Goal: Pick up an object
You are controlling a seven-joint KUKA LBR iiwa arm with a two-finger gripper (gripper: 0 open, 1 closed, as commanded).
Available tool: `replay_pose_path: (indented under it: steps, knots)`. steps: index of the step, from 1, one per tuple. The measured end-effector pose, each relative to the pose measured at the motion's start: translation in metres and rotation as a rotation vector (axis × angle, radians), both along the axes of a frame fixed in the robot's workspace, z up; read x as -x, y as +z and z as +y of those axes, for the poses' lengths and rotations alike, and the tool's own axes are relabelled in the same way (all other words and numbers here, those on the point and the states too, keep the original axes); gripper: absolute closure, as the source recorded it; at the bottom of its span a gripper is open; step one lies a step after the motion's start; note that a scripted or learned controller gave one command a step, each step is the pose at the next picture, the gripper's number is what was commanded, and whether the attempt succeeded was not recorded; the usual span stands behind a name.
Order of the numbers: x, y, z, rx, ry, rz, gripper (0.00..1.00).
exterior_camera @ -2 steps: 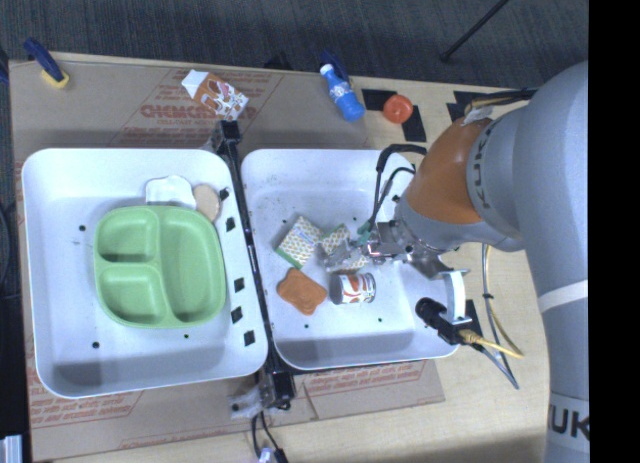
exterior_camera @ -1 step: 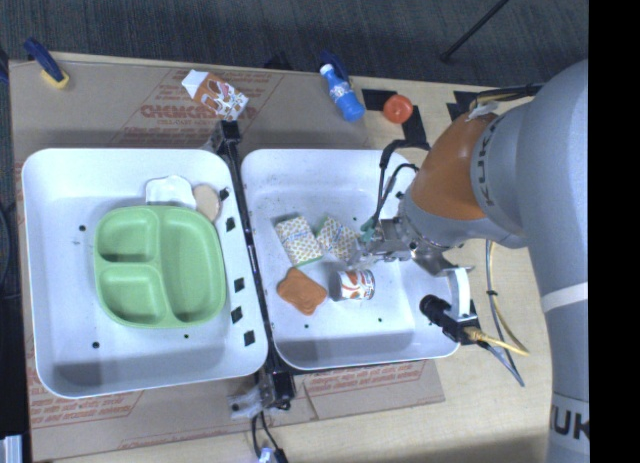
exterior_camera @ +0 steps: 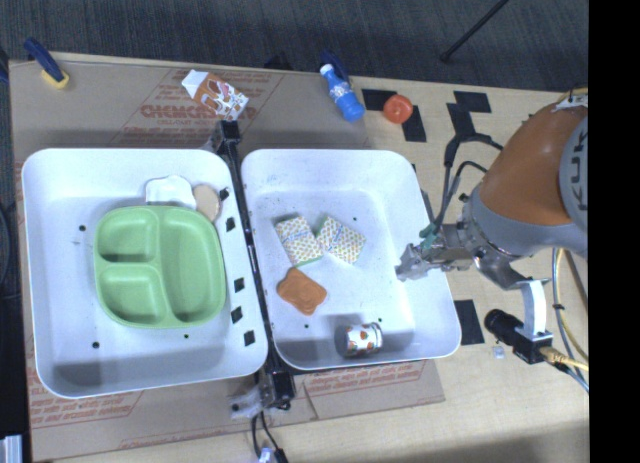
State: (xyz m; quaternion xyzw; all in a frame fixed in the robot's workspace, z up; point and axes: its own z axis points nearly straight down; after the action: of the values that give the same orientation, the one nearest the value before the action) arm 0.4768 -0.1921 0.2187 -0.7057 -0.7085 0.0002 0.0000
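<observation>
The right bin [exterior_camera: 400,176] holds two patterned packets [exterior_camera: 297,239] [exterior_camera: 342,240] side by side near its middle. An orange flat piece [exterior_camera: 302,291] lies just in front of them, and a small can [exterior_camera: 362,339] lies on its side by the front wall. My gripper [exterior_camera: 412,265] hovers at the bin's right wall, to the right of the packets and apart from every object. Nothing is seen in its grasp.
The left bin [exterior_camera: 45,351] carries a green divided plate [exterior_camera: 160,263], a white piece [exterior_camera: 170,191] and a tan round thing [exterior_camera: 207,201]. Behind the bins lie a blue bottle [exterior_camera: 342,93], an orange cap [exterior_camera: 398,108] and a snack packet [exterior_camera: 215,94].
</observation>
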Motion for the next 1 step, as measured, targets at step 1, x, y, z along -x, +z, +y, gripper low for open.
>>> replay_pose_path:
  steps: [1]
  knots:
    - [0.0002,-0.0006,0.0004,-0.001,0.001,0.001,0.00]
